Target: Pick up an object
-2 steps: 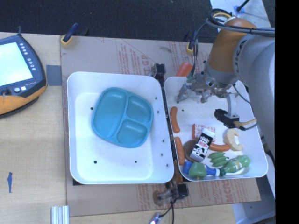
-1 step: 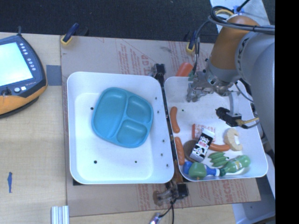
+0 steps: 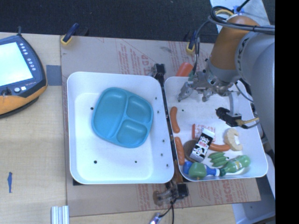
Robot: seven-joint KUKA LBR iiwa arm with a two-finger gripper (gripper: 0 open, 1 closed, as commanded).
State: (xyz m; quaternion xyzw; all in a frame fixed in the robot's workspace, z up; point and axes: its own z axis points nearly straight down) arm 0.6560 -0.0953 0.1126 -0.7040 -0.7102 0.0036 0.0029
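My gripper (image 3: 195, 95) hovers over the far end of the right bin (image 3: 259, 146), its fingers spread and nothing between them. Below it in this bin lie a red sausage (image 3: 174, 119), an orange carrot (image 3: 179, 150), a cow-patterned milk carton (image 3: 202, 147), a red and white packet (image 3: 203, 128), a bread roll (image 3: 232, 139), an orange sausage (image 3: 219, 147), a green bottle (image 3: 236, 164) and a green pepper (image 3: 197, 171). All sit nearer the front than the gripper. An orange piece (image 3: 184, 69) rests at the bin's far rim, just behind the gripper.
The left bin (image 3: 79, 162) holds a blue divided plate (image 3: 123, 117). A teach pendant (image 3: 18, 76) lies on the bench at far left. Yellow clamps (image 3: 69, 34) sit at the back edge of the cardboard.
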